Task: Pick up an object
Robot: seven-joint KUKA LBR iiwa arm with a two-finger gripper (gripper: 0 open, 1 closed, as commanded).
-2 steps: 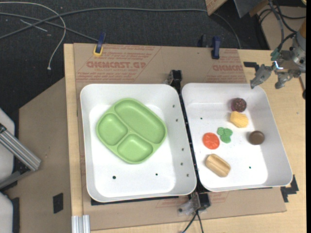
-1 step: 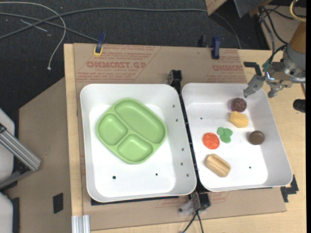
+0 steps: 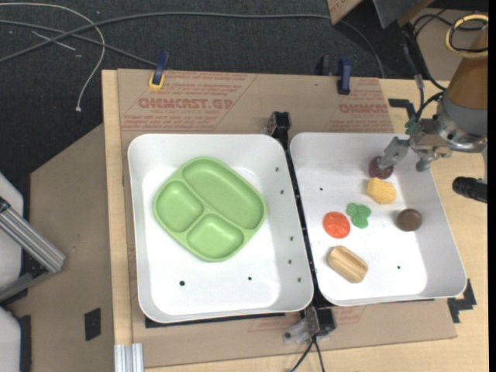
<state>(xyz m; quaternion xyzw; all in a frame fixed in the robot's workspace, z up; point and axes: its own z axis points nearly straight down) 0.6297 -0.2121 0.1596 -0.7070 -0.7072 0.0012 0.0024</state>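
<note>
My gripper [image 3: 404, 160] hovers over the far right part of the right bin [image 3: 442, 281], with its fingers spread open and nothing between them. A small dark red piece [image 3: 380, 167] lies right at the tip of the left finger [image 3: 392, 153], outside the gap. Just in front of it sits a yellow piece [image 3: 380, 191]. Further toward the front are a green broccoli-like piece [image 3: 358, 214], a red-orange round piece [image 3: 336, 224], a brown ball [image 3: 408, 220] and a tan bread roll [image 3: 347, 263].
The left bin [image 3: 155, 293] holds a green divided plate [image 3: 209, 206]. A raised divider [image 3: 294, 208] runs between the two bins. Clamps [image 3: 343, 76] and cables lie beyond the far edge of the bench.
</note>
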